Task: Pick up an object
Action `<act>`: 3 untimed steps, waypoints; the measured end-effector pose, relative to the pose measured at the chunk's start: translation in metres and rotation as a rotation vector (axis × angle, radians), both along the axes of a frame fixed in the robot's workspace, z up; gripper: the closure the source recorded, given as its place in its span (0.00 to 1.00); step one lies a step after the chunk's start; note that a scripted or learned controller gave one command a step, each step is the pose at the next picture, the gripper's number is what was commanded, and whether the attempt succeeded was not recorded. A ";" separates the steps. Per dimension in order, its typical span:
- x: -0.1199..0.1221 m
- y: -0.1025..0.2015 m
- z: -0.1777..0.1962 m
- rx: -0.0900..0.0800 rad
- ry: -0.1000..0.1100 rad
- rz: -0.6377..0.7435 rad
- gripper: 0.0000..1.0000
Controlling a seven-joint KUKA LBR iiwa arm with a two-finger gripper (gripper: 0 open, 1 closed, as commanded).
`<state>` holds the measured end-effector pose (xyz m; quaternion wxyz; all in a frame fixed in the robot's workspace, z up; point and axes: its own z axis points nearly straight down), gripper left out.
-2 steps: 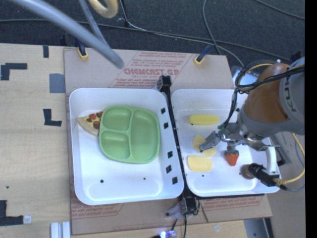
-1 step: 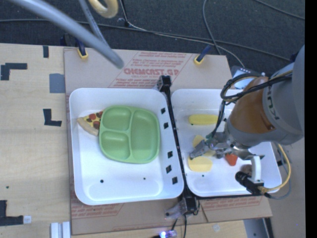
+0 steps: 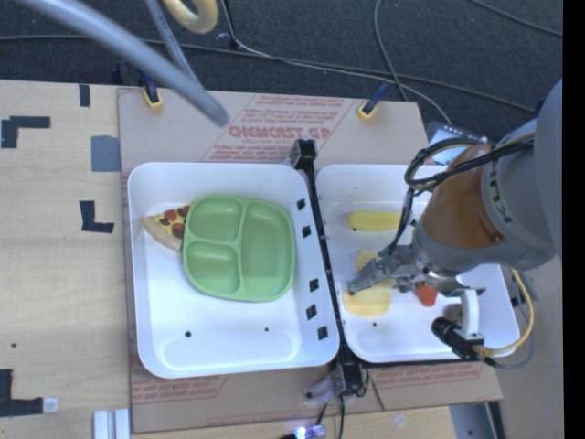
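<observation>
Roughly, left to right:
Left bin: shallow white plastic bin (image 3: 155, 337) holds a light-green divided plastic plate (image 3: 239, 247); a toy pizza slice with red dots (image 3: 166, 227) pokes out from under the plate's left edge.
Divider: black clips along the seam between the two bins.
Right bin: shallow white plastic bin (image 3: 384, 346) holds a yellow corn-like piece (image 3: 373, 219) near the top, a flat pale-yellow piece (image 3: 367, 304) lower down, and a small red-orange piece (image 3: 426, 294) just beside the wrist.
Gripper: two-finger gripper (image 3: 364, 282) sits low over the right bin, fingers slightly apart, tips at the upper edge of the flat pale-yellow piece. Nothing clearly between them.
Target (my read): the flat pale-yellow piece, directly under the tips.
Doing it well: centre the fingers across the piece's narrow side, go down until near the bin floor, close fully, then lift straight up. It's thin, so a shallow descent will likely slip off.
</observation>
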<state>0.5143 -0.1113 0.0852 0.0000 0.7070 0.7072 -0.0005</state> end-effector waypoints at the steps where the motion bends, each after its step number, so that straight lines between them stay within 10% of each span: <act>1: 0.001 0.000 0.011 -0.001 -0.004 0.000 1.00; 3: 0.001 0.000 0.120 0.000 -0.005 0.001 1.00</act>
